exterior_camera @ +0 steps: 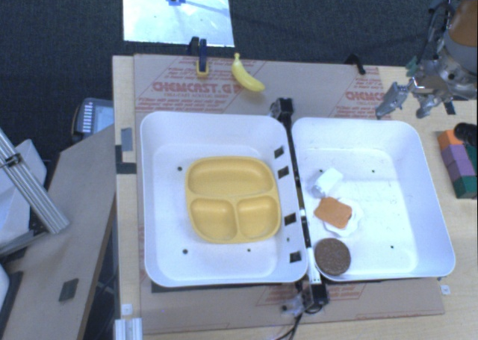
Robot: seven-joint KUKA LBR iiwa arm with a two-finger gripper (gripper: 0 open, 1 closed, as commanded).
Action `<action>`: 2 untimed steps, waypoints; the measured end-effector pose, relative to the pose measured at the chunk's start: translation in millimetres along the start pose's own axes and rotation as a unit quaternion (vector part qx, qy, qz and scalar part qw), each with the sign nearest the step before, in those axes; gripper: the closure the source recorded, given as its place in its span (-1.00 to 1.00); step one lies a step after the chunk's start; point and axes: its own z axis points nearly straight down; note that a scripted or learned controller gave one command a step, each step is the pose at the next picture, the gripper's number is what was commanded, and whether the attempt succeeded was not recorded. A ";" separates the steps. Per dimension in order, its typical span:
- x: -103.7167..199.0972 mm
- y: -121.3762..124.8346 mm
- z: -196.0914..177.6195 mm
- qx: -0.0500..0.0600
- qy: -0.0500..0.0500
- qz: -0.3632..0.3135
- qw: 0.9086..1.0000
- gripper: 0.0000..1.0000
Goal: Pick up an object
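orange block in right bin | gripper raised beyond bin's far-right corner, fingers spread, holding nothing

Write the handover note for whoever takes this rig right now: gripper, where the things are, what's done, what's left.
Gripper: open, holding nothing, above the far right corner of the right bin.
Right bin: small white block, orange piece on a white scrap, and a brown round disc at the near left corner.
Left bin: yellow divided tray.
A banana lies on the cardboard beyond the bins.
Done: nothing picked yet.
Left: descend on one object, close and lift.
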 end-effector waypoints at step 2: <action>5.3 5.9 35.7 -0.004 -0.001 -0.003 1.000 -1.00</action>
